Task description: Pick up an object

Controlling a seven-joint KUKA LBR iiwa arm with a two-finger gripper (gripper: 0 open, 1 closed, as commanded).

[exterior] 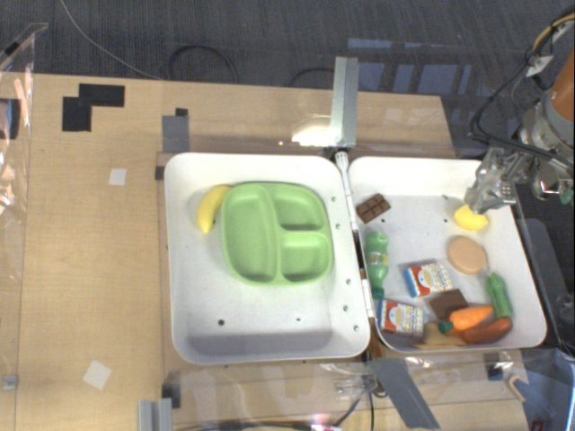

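Over the right bin (530,268), the gripper (485,197) hangs just above a small yellow object (471,218), perhaps a lemon, its jaws' spread impossible to tell from this angle.

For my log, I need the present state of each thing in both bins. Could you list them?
gripper: low over the right bin, above the lemon
lemon: lying in the right bin
banana: lying beside the green tray
green tray: flat in the left bin
green bottle: lying on its side
carrot: lying among other items
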